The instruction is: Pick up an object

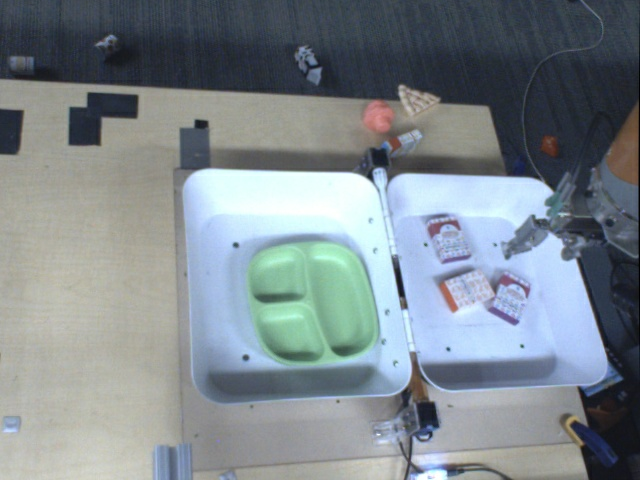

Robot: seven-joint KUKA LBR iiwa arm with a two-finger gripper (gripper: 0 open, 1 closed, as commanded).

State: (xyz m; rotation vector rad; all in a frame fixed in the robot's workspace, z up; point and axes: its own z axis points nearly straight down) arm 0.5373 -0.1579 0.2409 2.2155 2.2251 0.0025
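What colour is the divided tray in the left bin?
Light green; the tray shows clearly in the camera view.

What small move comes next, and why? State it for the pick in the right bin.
Probably ease the claw down and left toward the small red-and-white box nearest it. The claw hangs above the right white bin's upper right, with nothing seen between its fingers, and three small boxes lie apart below.
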